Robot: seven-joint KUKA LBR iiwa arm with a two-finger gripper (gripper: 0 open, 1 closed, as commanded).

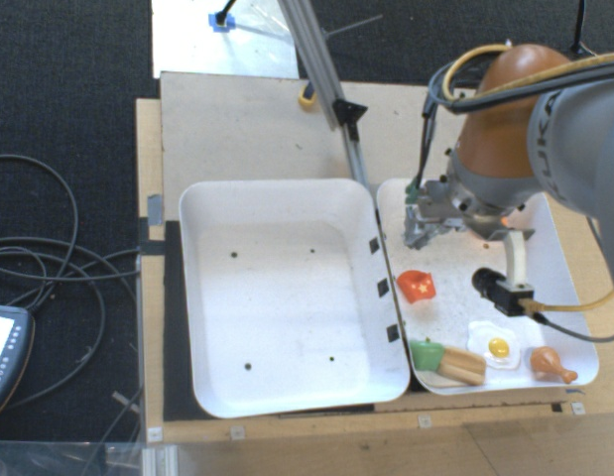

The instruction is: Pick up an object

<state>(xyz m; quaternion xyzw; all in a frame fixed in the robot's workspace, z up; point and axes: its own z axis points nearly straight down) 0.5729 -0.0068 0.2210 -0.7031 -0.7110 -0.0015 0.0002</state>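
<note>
Your hand hangs low over the far left part of the right bin, close to the wall it shares with the left bin; from this angle you cannot tell whether it is released or clenched, and nothing shows inside it. The nearest candidate is the red pepper piece, lying on the bin floor just on the near side of the hand and beside the dividing wall. Further toward the near edge sit a green piece touching a bread roll, then a fried egg and a chicken drumstick in the near right corner. I judge the pepper the sensible target, since it lies apart from the other pieces. To do this well, bring the hand toward yourself until it is centred above the pepper, keep it off the bin wall so it does not catch there, descend straight down, and close only once the pepper sits squarely within reach. The black module on the cable hangs near the pepper's right, so watch that it does not drag across the pieces.
</note>
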